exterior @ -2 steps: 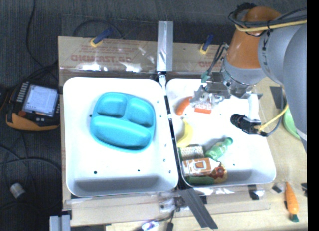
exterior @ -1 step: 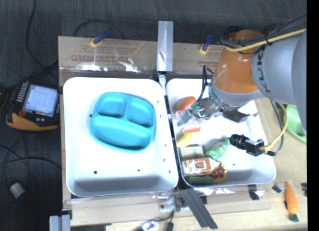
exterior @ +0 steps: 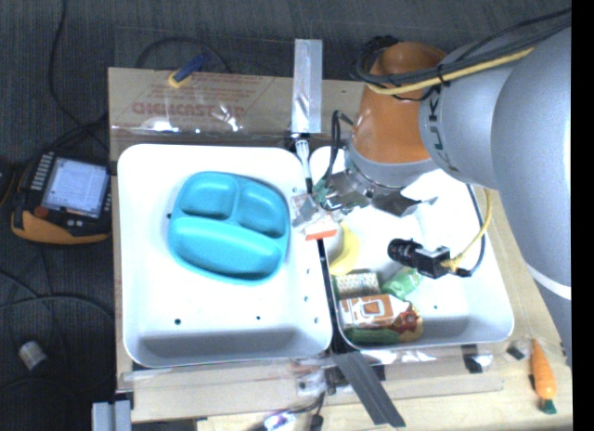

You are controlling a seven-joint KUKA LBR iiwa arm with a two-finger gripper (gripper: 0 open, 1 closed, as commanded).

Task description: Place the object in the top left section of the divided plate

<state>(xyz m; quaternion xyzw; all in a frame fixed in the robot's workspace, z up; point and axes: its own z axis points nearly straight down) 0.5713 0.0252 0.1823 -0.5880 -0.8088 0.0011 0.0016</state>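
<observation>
Item: arm (exterior: pixel 408 132) over right bin (exterior: pixel 483 322), gripper (exterior: pixel 320 204) at the divider, clasp state cannot be told; banana (exterior: pixel 347 248), packets below; blue plate (exterior: pixel 230 225) in left bin (exterior: pixel 148 327); advice: secure one item, carry to plate's top left section.

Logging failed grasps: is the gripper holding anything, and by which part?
Cannot tell: the gripper sits at the bins' divider, its tips blurred, with no object clearly between them.
</observation>
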